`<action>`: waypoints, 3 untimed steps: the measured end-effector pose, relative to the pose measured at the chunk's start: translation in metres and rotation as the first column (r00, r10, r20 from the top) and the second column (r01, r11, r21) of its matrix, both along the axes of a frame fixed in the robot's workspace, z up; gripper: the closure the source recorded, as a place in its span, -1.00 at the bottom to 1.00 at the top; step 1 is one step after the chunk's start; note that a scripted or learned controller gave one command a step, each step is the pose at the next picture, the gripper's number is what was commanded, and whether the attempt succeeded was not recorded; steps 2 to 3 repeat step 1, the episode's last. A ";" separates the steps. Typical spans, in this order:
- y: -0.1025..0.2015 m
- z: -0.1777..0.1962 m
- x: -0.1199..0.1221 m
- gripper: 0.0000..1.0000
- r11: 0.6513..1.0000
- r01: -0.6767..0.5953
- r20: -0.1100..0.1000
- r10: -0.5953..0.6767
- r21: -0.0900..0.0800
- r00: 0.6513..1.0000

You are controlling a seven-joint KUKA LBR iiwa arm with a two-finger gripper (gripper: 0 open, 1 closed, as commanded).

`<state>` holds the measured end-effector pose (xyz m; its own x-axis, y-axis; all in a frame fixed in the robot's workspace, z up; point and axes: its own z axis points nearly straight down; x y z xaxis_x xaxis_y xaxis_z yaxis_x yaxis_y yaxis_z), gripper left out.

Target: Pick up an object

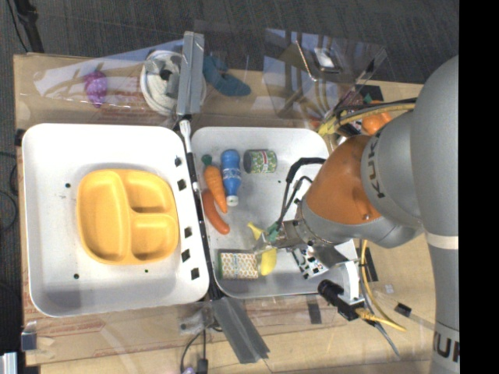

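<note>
The grey arm's tool (274, 236) hangs low in the right white plastic bin (257, 139), just beside a small yellow banana-shaped toy (266, 260) at its 6 o'clock; whether it is apart or together, I cannot tell. At 10 o'clock lie an orange carrot (215, 188) and a blue bottle (231, 176).

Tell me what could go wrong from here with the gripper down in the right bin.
The gripper sits low beside the yellow banana toy and the patterned sponge, which lie close together, so it might nudge or catch both. The bin's near wall is close, leaving little room. The arm's bulk covers part of the bin.
</note>
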<state>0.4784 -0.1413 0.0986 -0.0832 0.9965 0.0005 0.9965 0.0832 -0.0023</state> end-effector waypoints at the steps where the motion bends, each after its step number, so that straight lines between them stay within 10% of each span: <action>1: -0.002 0.115 0.009 1.00 0.999 -0.045 0.000 0.045 0.000 0.999; 3: -0.002 0.115 0.009 1.00 0.999 -0.045 0.000 0.045 0.000 0.999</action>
